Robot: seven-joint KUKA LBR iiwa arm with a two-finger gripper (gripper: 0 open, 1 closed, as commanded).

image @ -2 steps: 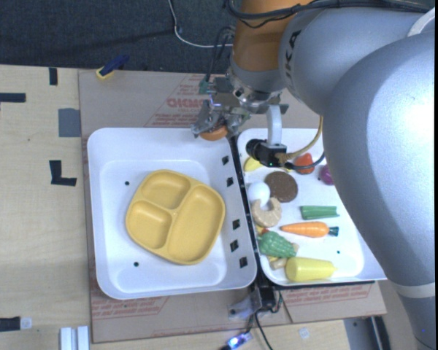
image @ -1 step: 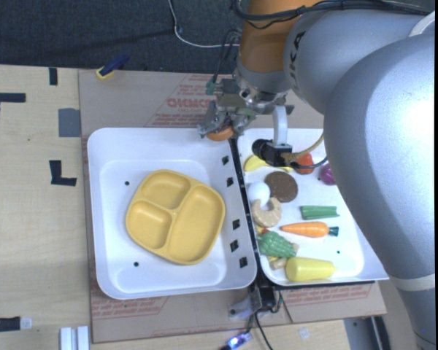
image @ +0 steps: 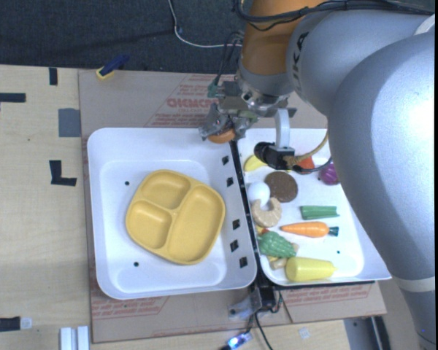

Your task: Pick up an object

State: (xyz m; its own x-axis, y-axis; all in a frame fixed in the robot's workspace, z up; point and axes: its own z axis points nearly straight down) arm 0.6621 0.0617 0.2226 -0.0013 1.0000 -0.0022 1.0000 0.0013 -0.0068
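My gripper [image: 220,128] hangs over the far end of the divider between the two white bins. It is shut on a small orange object [image: 221,136] that shows just under its fingers, lifted above the rim. In the right bin [image: 350,257] lie several toy foods: a brown disc [image: 282,186], a beige ring-shaped piece [image: 266,213], a carrot [image: 304,230], a green pod [image: 319,211], a leafy green piece [image: 276,245] and a yellow piece [image: 309,269]. A purple piece [image: 328,172] sits at the right, partly behind the arm.
A yellow divided plate [image: 177,215] lies in the middle of the left bin [image: 106,195]. The large grey arm [image: 379,122] covers the right side of the right bin. Both bins rest on a cardboard sheet [image: 146,100].
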